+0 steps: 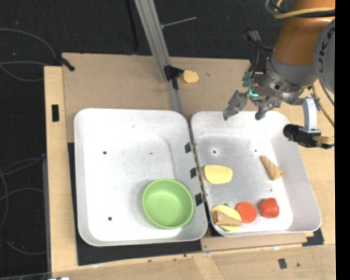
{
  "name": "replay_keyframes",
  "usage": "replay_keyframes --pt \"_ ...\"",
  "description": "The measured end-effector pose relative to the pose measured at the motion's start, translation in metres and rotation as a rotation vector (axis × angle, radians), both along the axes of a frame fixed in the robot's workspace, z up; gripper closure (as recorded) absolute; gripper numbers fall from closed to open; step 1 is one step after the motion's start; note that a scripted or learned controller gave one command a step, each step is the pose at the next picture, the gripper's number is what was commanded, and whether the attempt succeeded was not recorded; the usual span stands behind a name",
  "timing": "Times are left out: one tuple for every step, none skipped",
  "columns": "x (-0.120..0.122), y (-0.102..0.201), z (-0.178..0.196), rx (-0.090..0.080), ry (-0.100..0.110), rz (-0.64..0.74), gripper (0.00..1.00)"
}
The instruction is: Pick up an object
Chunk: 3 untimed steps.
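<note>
My gripper [245,109] hangs above the far edge of the right bin [291,133], open, with nothing between its fingers. Well below it in that bin lie a pale yellow block [217,174] near the left wall, a tan wedge [272,167] toward the right, and along the near edge a yellow and tan piece [226,217], a red-orange ball [245,212] and a red pepper-shaped piece [269,207]. A green bowl [167,203] sits in the left bin [105,139] at its near right corner.
A slanted metal post [157,45] rises from the bench behind the gap between the bins. A small yellow object [191,77] lies on the bench beside the post's base. Cardboard bench surface surrounds both bins.
</note>
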State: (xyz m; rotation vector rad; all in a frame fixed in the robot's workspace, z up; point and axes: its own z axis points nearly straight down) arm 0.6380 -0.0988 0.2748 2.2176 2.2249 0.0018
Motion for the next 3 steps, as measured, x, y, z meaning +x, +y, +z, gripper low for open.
replay_keyframes --pt "0.004 -0.007 -0.044 -0.004 0.004 -0.005 0.00" --pt "-0.006 -0.006 -0.102 -0.003 0.006 -0.005 0.00" --pt "-0.006 -0.004 -0.165 -0.003 0.006 -0.007 0.00"
